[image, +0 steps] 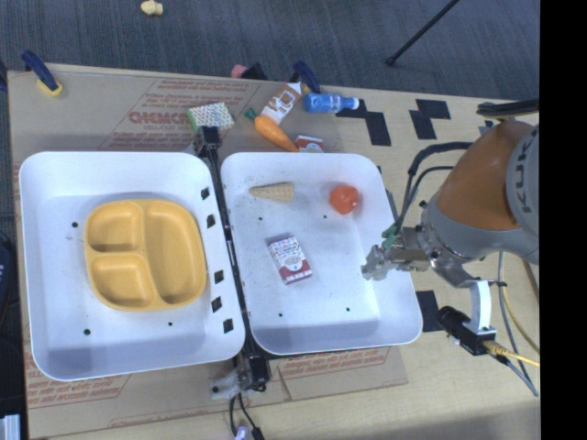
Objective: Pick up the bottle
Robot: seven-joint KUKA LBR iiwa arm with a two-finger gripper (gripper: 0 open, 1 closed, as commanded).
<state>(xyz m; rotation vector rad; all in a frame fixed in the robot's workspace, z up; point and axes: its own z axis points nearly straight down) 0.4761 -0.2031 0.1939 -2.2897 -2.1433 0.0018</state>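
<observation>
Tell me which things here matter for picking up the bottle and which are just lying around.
For the job:
small blue plastic bottle lying on the cardboard beyond the bins
gripper at the right bin's edge

Lying about:
yellow divided plate
small red carton
red tomato
orange carrot
tan cone-shaped wedge

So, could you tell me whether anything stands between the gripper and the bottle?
The gripper is at the right bin's right edge; the blue bottle lies outside, beyond the bin's far rim. That rim and the red ball lie roughly between.
</observation>
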